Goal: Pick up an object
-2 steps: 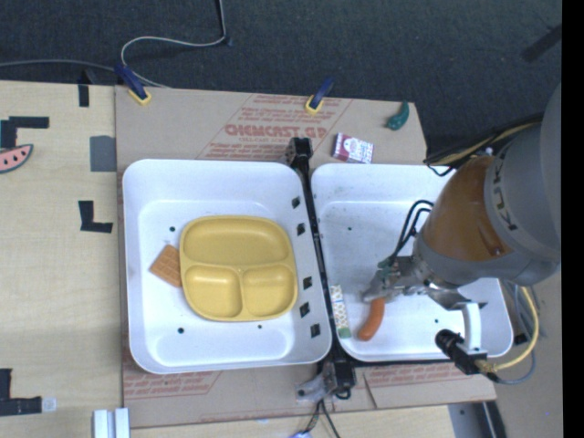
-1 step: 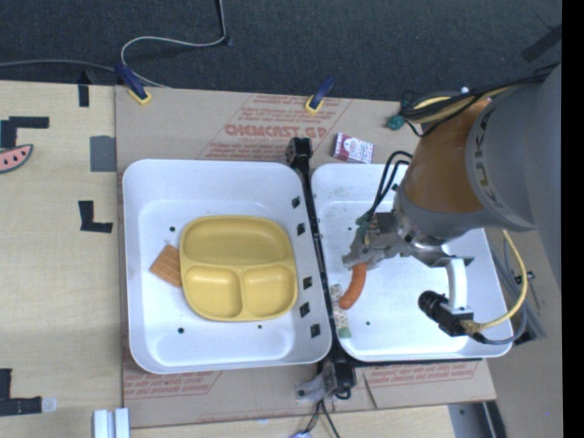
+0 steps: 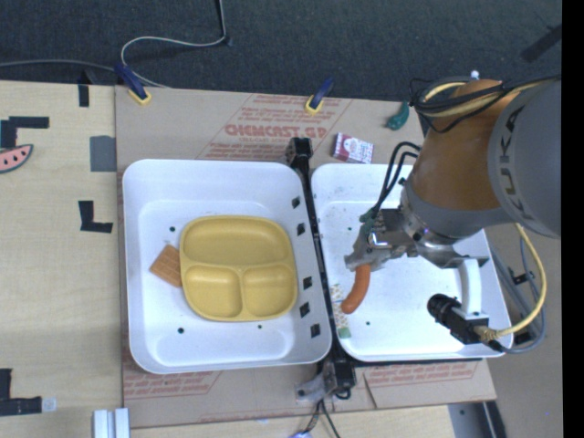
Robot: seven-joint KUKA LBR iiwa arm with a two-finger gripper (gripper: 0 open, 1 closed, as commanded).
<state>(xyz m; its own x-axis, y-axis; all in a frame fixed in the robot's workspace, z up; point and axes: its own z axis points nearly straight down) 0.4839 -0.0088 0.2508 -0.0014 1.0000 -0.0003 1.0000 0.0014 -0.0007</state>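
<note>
An orange sausage point(image 3: 356, 290) lies at a slant in the right bin point(image 3: 401, 336), close to its left wall. My gripper point(image 3: 365, 257) hangs right over the sausage's upper end and touches or nearly touches it. The wrist hides how the grip stands there. In the left bin point(image 3: 146, 199) sits a yellow divided plate point(image 3: 239, 267), with a brown flat piece point(image 3: 167, 265) sticking out from under its left edge.
A black divider strip point(image 3: 310, 245) runs between the two bins. Behind the right bin on the cardboard lie a small red packet point(image 3: 351, 148) and a green item point(image 3: 398, 115). Two clamps point(image 3: 319, 101) hold the cardboard's far edge. The arm's body covers the right bin's right half.
</note>
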